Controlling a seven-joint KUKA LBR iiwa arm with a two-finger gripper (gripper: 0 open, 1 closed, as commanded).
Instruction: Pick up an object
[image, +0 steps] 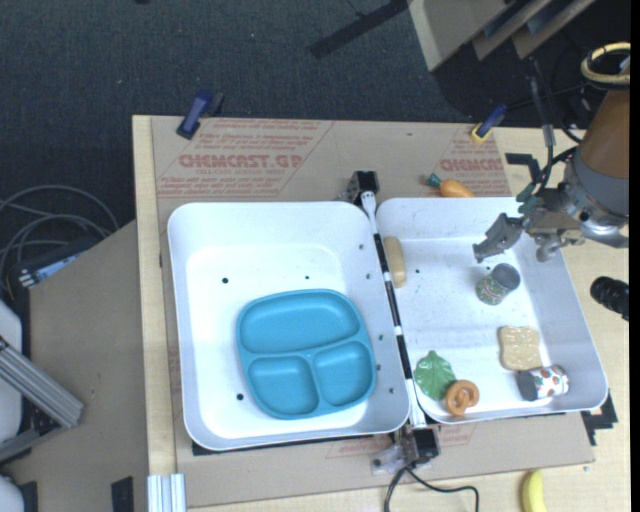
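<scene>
Hanging over the far part of the right bin (588, 340), reaching in from the right with the pincer (521, 244) pointing down. Showing its two fingers spread wide apart, clamping nothing and touching nothing. Seemingly lining up on the small grey round jar (497, 283), lying just nearer than the pincer and slightly to its left, apart from the fingertips. Probably keeping the fingers wide so as to straddle that jar on the way down.

Leaving the other candidates loose on the bin floor, well nearer than the pincer: a tan cracker (519, 347), a spotted toy (544, 382), a brown ring (461, 397) and a green leaf (434, 372). Resting against the dividing wall, to the pincer's left, a pale yellow piece (395, 260). Sitting far to the left, in the left bin (190, 300), a blue divided plate (305, 350), out of the way of this attempt.
</scene>
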